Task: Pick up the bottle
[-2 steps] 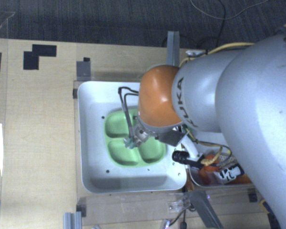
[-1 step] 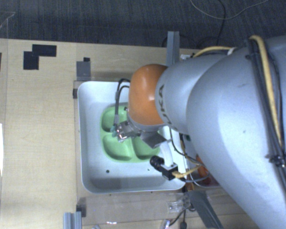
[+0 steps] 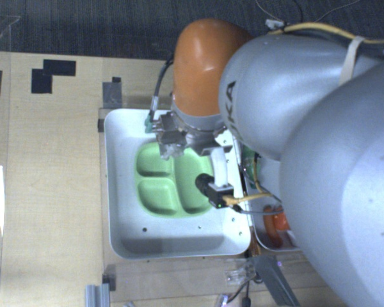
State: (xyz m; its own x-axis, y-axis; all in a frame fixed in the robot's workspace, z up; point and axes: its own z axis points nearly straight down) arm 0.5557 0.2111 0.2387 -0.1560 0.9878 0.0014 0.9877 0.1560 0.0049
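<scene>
- Pale wood bench [image 3: 45, 171] carries two white bins; the left bin [image 3: 125, 229] holds a green tray [image 3: 157, 194] with several compartments.
- The gripper [image 3: 169, 144] hangs over the tray's far edge, low in the left bin. Whether it is released or clenched cannot be told from this angle, and nothing can be seen in its hold.
- The arm [image 3: 294, 107] covers most of the right bin [image 3: 261, 238]. In the bare sliver lies an orange thing [image 3: 278, 221], partly hidden. It may be the bottle, though that is a guess.
- To do this step well, I judge the gripper should lift clear of the tray first, so it does not catch the rim.
- It should then cross to the right bin, come down square over the bottle's body, and close across its narrow width.
</scene>
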